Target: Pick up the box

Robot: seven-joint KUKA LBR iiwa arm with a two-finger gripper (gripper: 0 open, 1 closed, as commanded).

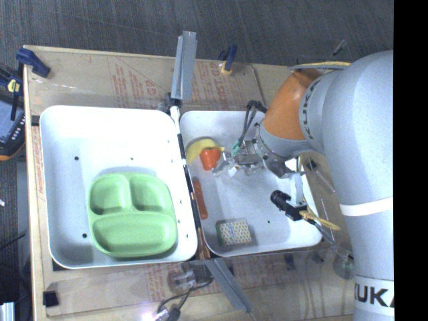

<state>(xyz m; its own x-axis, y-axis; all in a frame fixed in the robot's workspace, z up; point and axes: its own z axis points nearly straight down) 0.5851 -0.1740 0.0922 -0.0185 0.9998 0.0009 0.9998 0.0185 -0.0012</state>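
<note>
Overhead, the grey arm (364,152) extended in from the right of the camera view, and its orange band (284,112) sat above the far half of the right bin (249,199). The tool (226,160) was low inside that bin, near its far left corner, and pointed toward the wall shared with the left bin (100,139). Whether the tool was apart or together could not be told, as its tip was small and crowded by cables and brackets. A small red thing (210,158) lay right at the tool's tip; I could not tell if the two touched. Just beyond the red thing, a yellow rounded thing (198,147) rested close to the dividing wall.

The box (234,232), small with a speckled pattern on its top, lay flat on the floor of the right bin near the near wall. It was well apart from the tool, with bare white floor between them. A thin orange-red stick (200,200) lay along the dividing wall, between the yellow thing and the box.

The left bin held a green divided tray (134,236), set toward its near right corner with its three compartments facing up. Both bins sat side by side on the wooden surface (100,79), where a blue clamp (229,53) gripped the far edge and another blue clamp (32,60) sat at the far left corner.
</note>
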